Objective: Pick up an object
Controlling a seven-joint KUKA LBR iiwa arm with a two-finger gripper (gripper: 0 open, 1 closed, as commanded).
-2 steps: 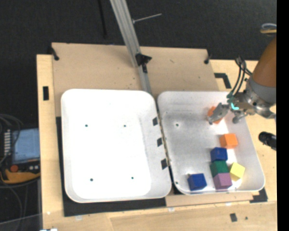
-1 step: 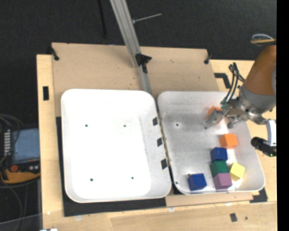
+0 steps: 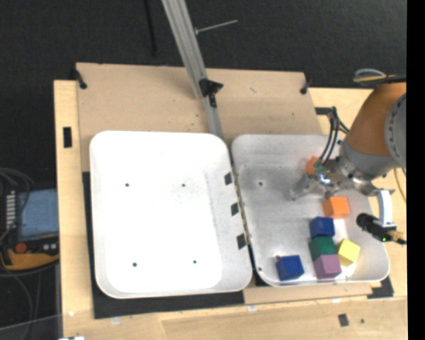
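Arm: enters from the right, over the right bin [image 3: 269, 163].
Gripper [image 3: 313, 182]: low in the right bin's far half; finger spread cannot be told.
Orange block [image 3: 336, 206]: just right of the gripper.
Other blocks: two blue [image 3: 322, 227] [image 3: 289, 267], green [image 3: 323, 246], purple [image 3: 328, 265], yellow [image 3: 348, 251], near right corner.
Left bin [image 3: 106, 190]: beside the right bin.

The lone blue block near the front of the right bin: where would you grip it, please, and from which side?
Take the blue block from straight above, closing on its left and right faces. It sits flat and apart from the purple block; the bin wall on its left looks tighter, so centre the tool carefully.
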